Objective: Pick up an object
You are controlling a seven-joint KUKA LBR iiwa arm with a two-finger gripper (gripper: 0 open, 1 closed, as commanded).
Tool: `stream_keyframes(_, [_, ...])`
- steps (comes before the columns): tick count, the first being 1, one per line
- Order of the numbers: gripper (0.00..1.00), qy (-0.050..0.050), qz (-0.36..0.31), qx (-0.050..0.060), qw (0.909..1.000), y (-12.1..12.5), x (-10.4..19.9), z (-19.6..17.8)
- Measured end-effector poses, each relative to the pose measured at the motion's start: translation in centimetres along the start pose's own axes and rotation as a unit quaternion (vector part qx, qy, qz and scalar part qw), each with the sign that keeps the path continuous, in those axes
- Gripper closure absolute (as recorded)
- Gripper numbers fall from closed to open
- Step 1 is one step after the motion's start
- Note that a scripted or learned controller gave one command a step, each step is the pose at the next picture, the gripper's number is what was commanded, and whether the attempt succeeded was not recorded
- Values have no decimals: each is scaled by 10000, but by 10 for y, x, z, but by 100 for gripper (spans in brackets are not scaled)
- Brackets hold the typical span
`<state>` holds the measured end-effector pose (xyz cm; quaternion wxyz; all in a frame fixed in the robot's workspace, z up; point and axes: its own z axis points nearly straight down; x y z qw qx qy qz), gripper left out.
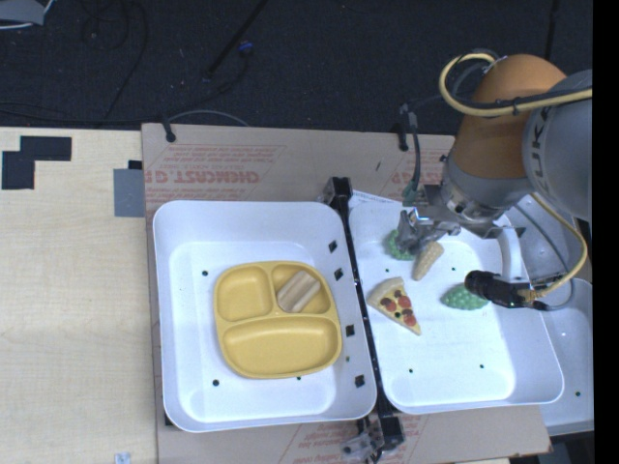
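A: Status on the gripper (418, 228)?

B: It's down in the right bin (484, 380), at the upper left part of it. It sits over a green toy (397, 246), with a cream cone-shaped piece (427, 259) just beside it on the right.

A: Holding anything?

B: Can't tell. The wrist body blocks the tips from this angle, so whether it's spread or closed isn't readable. Nothing is clearly lifted.

A: What else is in that bin?

B: A pizza slice (397, 304) lies flat near the middle, toward the divider, with its point aimed lower right. A second green lump (463, 299) sits further right, touching or just beside a black cable connector (491, 287) hanging off the arm.

A: Left bin?

B: The left bin (184, 259) holds a yellow compartment tray (278, 319). A tan bread-like piece (299, 291) lies in its upper right compartment, tilted. The other two compartments show bare yellow.

A: Arm pose?

B: It enters from the right, with the orange band (503, 114) above the wrist and a yellow cable (459, 75) looped over it. Both bins sit on brown cardboard (251, 167) over the light wood tabletop (68, 307).
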<state>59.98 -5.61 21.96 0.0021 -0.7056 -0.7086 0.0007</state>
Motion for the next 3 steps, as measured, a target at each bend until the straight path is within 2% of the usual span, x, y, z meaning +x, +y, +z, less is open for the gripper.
stream_keyframes(2, [100,-1,-10,-8,10000,-4,110,-9])
stream_keyframes(3, [100,-1,-11,7,10000,-25,166,-13])
